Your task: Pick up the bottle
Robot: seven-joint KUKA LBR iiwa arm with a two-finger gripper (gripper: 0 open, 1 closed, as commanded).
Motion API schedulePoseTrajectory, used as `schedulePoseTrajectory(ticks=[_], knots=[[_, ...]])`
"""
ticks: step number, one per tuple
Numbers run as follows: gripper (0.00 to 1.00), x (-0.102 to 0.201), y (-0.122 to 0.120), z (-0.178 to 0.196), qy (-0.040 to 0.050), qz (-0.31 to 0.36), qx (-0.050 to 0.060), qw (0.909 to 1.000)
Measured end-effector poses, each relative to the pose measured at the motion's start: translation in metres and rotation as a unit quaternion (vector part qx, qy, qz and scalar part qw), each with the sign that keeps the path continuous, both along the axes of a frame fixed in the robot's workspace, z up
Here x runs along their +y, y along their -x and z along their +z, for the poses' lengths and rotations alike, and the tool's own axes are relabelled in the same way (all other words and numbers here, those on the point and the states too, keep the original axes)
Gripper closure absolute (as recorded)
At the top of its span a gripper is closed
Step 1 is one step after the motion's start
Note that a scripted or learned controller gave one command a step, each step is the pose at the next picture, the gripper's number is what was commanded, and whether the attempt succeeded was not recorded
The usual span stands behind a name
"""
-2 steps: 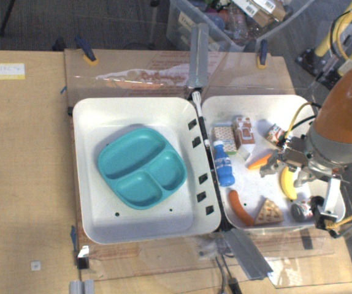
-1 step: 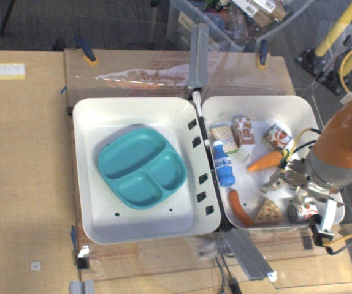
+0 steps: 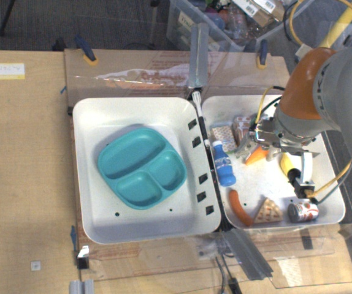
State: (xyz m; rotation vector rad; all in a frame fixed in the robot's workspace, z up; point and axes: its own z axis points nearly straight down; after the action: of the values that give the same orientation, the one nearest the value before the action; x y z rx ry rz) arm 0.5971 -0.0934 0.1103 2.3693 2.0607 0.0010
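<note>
The bottle (image 3: 223, 164) is clear with a blue label and a blue cap. It lies on its side in the right bin (image 3: 335, 192), along the bin's left wall. My gripper (image 3: 254, 142) is down in the same bin, to the right of the bottle and a little farther back, and apart from it. An orange carrot-like piece (image 3: 257, 155) sits right beneath the gripper. The wrist hides the gripper's tip.
The right bin also holds a yellow item (image 3: 288, 163), a small can (image 3: 303, 211), a pizza slice (image 3: 267, 210), a sausage (image 3: 238, 207) and patterned packets (image 3: 225, 135). A teal divided plate (image 3: 142, 167) lies in the left bin (image 3: 90, 124). A crate of clutter (image 3: 237, 8) stands behind.
</note>
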Motion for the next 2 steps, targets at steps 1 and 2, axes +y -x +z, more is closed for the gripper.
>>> schedulePoseTrajectory(ticks=[1, 2], knots=[[0.0, -0.003, 0.0, -0.019, -0.0005, -0.018, -0.003, 0.9998], [1.0, -0.003, 0.0, -0.009, 0.001, -0.018, -0.004, 0.9998]])
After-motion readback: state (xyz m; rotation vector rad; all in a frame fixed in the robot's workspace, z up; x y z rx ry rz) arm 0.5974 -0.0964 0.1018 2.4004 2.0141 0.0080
